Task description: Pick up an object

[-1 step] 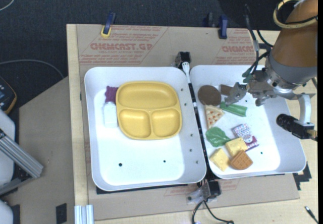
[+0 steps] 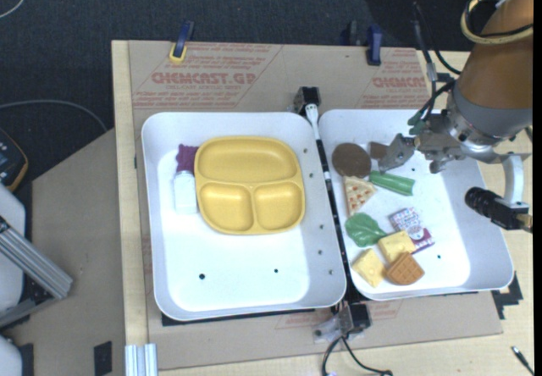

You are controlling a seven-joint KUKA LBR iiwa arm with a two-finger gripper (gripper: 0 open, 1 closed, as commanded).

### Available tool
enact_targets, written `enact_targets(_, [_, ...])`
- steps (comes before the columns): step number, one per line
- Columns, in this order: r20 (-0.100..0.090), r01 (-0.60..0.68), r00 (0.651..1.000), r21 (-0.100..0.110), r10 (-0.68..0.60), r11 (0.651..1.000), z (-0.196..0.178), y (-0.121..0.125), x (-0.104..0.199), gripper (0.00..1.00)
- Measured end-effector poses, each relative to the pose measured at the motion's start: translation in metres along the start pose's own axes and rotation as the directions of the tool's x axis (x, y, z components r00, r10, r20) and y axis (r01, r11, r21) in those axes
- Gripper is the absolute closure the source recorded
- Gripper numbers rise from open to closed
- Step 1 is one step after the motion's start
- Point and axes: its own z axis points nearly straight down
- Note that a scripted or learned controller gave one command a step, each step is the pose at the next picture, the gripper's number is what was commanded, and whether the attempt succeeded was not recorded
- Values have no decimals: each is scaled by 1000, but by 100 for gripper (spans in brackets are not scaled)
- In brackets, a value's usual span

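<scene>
Dark carpeted floor surrounds the table (image 2: 254, 69), which is topped with a brown printed board held by clips at its far edge. On the left stands a shallow white bin (image 2: 169, 222) of smooth moulded plastic, carrying a yellow three-compartment tray (image 2: 250, 184), glossy and rounded at the corners, with a small white bottle with a purple cap (image 2: 184, 184) lying just beside the tray's left side. The right bin (image 2: 483, 268) holds a cluster of small toy foods: a flat brown disc (image 2: 350, 159), a triangular pizza slice (image 2: 358, 193), a long green pod (image 2: 391, 183), a green leaf-shaped piece (image 2: 362, 229), a small printed packet (image 2: 406, 221), two yellow cheese-like blocks (image 2: 395, 246) and a gridded brown waffle piece (image 2: 404, 269). The pincer (image 2: 391, 152) hovers at the far side of this bin, between the disc and the pod; whether it is wide or narrow cannot be told, and nothing is seen held in it. In my judgement the step in hand is the descent onto a chosen piece. The pod, nearest the tips, looks the soundest target: the tips should straddle its narrow width and come down square, clear of the neighbouring disc and pizza slice, since hard smooth plastic may slip from a skewed grip.
</scene>
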Motion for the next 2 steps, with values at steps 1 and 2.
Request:
enact_targets(1, [0, -1, 1000, 4, 1, 1000, 44, 2, -4, 0])
enact_targets(2, [-2, -1, 1000, 7, 1, 1000, 107, -3, 1, 0])
